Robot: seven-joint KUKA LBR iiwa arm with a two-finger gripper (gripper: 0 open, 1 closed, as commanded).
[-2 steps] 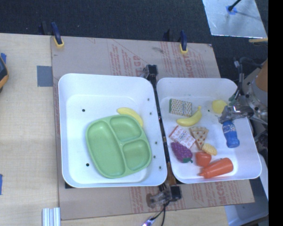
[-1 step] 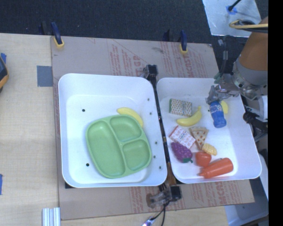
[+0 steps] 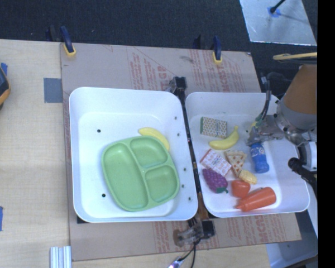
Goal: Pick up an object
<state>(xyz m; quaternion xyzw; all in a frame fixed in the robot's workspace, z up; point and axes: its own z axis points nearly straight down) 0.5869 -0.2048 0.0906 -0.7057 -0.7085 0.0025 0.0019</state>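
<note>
A: Two white bins side by side on cardboard. Left bin: a green tray with three compartments, and a yellow banana lying just past its upper right corner, touching the rim.

B: And the right bin?

A: Crowded. Checkered packet at the top, second banana just below it, then a red-and-white packet and a pizza slice side by side. Purple grapes at lower left, a small yellow piece under the pizza, a tomato touching a carrot along the bottom wall.

B: Gripper?

A: Gripper at the bin's upper right, over the top end of a blue bottle, which lies roughly upright in view, just right of the pizza slice. Grey arm with its orange band coming in from the right.

B: Fingers open or closed?

A: Cannot tell; too dark and tangled there. Cannot tell either whether touching the bottle.

B: Anything crowding the bottle?

A: Pizza slice and yellow piece close on its left, banana tip near the gripper. Bare floor on its right.
</note>
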